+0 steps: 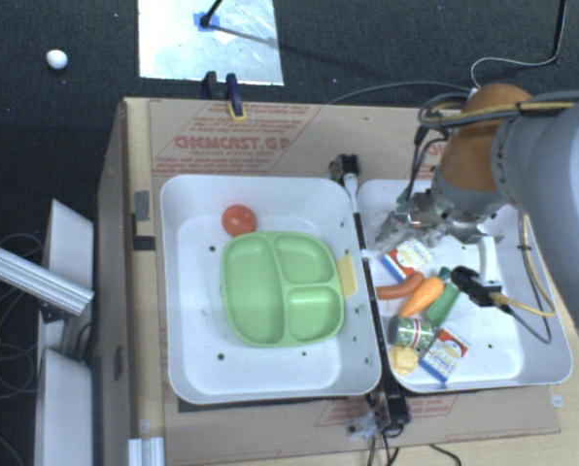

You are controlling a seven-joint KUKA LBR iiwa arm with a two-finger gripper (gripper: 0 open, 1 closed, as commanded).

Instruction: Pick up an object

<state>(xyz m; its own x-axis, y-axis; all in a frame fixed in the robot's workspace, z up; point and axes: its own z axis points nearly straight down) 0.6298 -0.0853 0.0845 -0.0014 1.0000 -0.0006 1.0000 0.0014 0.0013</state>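
The gripper (413, 217) is hanging low over the back part of the right bin (547, 357), near the divider, and I cannot tell if it is grasping anything. Just in front of it, a small white packet (412, 255), a sausage (398, 287), a carrot (422, 296), a can (413, 333) and a carton (441, 354) are lying together. In the left bin (187, 289) a green tray (278, 287) and a tomato (238, 219) are resting. In my judgement, the pick is not yet done: nothing is looking lifted.
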